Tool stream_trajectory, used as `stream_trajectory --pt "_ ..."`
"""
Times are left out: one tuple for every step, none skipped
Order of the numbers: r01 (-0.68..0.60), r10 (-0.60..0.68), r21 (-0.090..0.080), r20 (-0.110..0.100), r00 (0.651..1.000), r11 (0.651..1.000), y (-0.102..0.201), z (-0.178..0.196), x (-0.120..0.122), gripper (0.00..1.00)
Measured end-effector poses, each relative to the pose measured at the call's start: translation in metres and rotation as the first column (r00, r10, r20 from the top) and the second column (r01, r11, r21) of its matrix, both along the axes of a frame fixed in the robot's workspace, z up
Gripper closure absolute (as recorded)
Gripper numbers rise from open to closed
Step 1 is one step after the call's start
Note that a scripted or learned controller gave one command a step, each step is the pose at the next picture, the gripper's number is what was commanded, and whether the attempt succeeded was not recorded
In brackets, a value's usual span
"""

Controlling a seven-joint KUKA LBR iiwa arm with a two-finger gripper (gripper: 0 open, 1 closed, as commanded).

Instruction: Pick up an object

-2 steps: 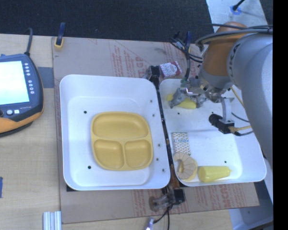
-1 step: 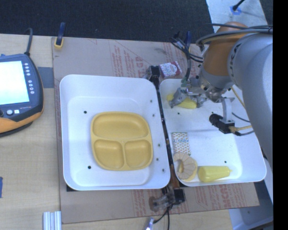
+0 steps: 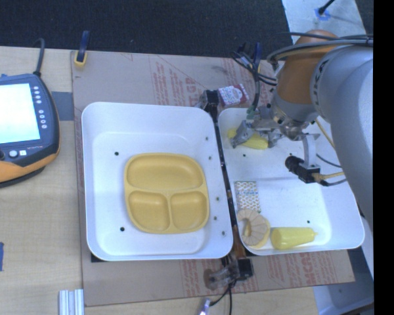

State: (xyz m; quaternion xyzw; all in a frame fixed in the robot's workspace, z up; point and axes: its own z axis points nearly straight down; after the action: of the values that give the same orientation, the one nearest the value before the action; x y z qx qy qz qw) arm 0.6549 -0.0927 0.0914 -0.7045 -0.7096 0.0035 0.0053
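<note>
My gripper is down in the far left corner of the right bin, directly over a yellow object. The gripper covers part of that object, and yellow shows on both sides of it. Nearer the front of the same bin lie a small patterned packet, a round tan sliced piece and a second yellow object. The grey arm with its orange band comes in from the right, above the bin's far edge.
The left bin holds a yellow divided plate. A tablet-like pendant lies on the bench at far left. A small wrapped item and cables sit just behind the bins. A black cable part hangs over the right bin.
</note>
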Motion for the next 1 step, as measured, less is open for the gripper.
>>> stream_trajectory --pt "-0.002 0.002 -0.002 -0.012 1.0 1.0 -0.002 0.0085 -0.0028 1.0"
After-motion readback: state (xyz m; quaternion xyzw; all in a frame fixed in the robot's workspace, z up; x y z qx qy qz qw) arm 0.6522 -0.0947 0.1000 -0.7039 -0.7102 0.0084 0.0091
